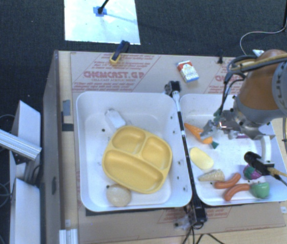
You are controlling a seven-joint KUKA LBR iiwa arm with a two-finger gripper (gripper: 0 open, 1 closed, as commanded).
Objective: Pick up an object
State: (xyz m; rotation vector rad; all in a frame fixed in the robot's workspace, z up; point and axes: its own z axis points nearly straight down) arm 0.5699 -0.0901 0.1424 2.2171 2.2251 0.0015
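Observation:
My gripper (210,131) hangs low over the upper left part of the right bin (235,101), right above an orange carrot (194,130) with a green end (213,144). Its tip meets or overlaps the carrot's right half. Below the carrot lie a pale yellow oval piece (201,158), a tan wedge (212,175) and two orange sausages (227,180) (236,190). A green pepper (260,189) and a purple item (252,173) sit in the bin's lower right corner.
The left bin (90,136) holds a yellow divided tray (137,158), a white lump (115,119) and a beige round piece (117,195). A red and white box (188,71) lies on the cardboard behind the bins. Cables hang around the wrist at the right.

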